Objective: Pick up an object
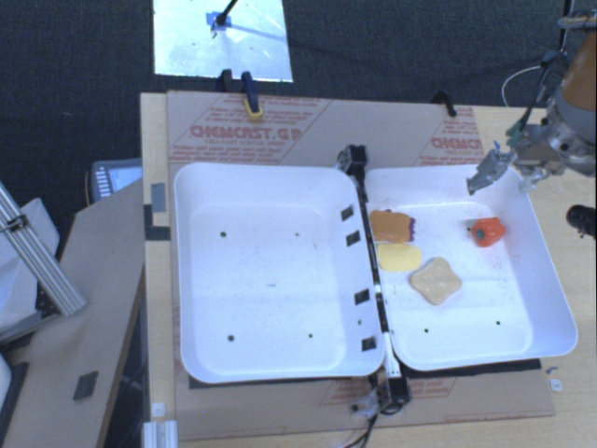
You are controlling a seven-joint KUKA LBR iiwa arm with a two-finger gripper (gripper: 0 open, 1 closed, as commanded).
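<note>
Two white bins (270, 180) on pale brown board with red lettering (244, 131), and in the right one an orange-red piece (486, 231), an orange-and-purple one (393, 226), a yellow one (399, 258) and a beige one (436, 281).

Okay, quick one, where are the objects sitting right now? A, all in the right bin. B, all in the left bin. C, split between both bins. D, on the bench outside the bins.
A: the orange-red piece, the brown piece, the yellow piece and the tan piece all lie inside the right bin.
</note>
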